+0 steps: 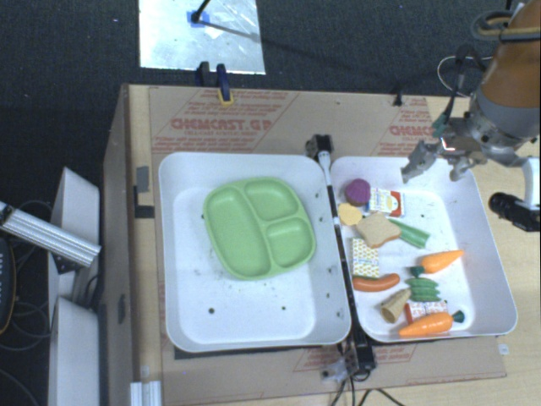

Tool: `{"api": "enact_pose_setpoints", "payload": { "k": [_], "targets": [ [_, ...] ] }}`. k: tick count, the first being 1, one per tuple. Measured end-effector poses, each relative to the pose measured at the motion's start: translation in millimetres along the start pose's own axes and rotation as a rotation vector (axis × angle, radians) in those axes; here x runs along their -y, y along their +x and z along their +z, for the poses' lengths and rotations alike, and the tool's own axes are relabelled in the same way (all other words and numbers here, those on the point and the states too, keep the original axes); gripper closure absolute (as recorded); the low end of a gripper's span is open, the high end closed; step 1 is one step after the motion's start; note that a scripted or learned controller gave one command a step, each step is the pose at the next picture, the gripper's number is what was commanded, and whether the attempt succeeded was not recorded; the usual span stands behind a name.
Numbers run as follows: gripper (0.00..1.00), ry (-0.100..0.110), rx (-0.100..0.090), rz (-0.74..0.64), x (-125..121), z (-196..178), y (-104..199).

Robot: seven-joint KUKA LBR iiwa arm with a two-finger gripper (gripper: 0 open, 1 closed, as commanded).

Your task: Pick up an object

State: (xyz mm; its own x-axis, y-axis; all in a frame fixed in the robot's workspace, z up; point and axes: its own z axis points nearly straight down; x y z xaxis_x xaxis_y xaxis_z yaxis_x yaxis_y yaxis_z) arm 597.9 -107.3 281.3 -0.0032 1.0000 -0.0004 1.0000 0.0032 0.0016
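Two shallow white bins (254, 332) sit on brown cardboard, and the grey two-finger gripper (438, 164), jaws spread and holding nothing, hangs over the right bin's far edge, so it probably must next drop onto the round purple toy (357, 190).

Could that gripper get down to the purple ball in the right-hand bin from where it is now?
Probably yes. The gripper hangs above the right bin's far edge, and the purple ball lies uncovered near that end, with only a small carton beside it.
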Motion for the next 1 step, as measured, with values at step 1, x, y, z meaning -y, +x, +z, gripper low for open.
{"api": "enact_pose_setpoints", "payload": {
  "k": [1],
  "targets": [
    [0.0,0.003,0.0,0.002,16.5,169.7,-31.2]
  ]
}}
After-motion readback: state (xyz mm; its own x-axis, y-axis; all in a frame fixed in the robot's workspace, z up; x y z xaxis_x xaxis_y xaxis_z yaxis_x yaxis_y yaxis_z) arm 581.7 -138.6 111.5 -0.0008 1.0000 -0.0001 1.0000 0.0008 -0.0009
